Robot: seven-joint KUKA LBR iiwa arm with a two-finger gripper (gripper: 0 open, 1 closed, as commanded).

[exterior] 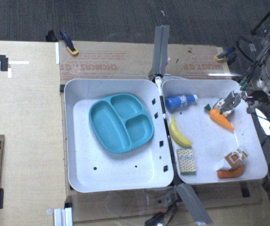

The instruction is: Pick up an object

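Reaching in over the right bin (255, 140), the hand (227, 104) hovers at the carrot's (221, 119) leafy end; whether it grips anything cannot be told. Likely the approach step: next, a short descent onto the carrot. The banana (179, 133) and bottle (180, 101) lie well apart, leaving room.

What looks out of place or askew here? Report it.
Nothing is spilled or visibly damaged. The blue bottle lies on its side in the right bin, along with the banana and carrot. The blue divided plate sits at a slant in the left bin. The gripper is by the carrot.
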